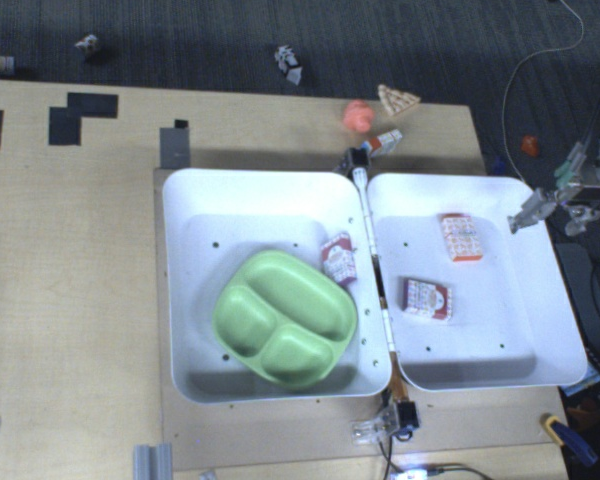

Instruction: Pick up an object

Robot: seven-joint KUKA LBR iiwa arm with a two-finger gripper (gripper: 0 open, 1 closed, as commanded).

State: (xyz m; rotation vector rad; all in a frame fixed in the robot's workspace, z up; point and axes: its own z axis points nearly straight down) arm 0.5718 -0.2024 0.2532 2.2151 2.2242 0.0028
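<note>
**A:** Looking from the seam where the two white bins meet, what is within reach?

**B:** Right of the seam, in the right bin, two small packets lie flat and well apart from each other: a red-and-white packet just beside the seam and an orange-and-white packet farther right and up. Left of the seam, the left bin holds a green divided tray and a third small packet, which touches the tray's upper right edge and sits just beside the seam.

**A:** And the arm?

**B:** The gripper hangs at the right bin's far edge, over its upper right rim, farthest from the seam. It holds nothing; whether it is spread or closed I cannot tell, since it is small and blurred.

**A:** Which would you go for?

**B:** I judge the orange-and-white packet: nearest the gripper, bare floor all round it. The one by the tray is hemmed between tray and seam wall, leaving little room for a descent.
</note>
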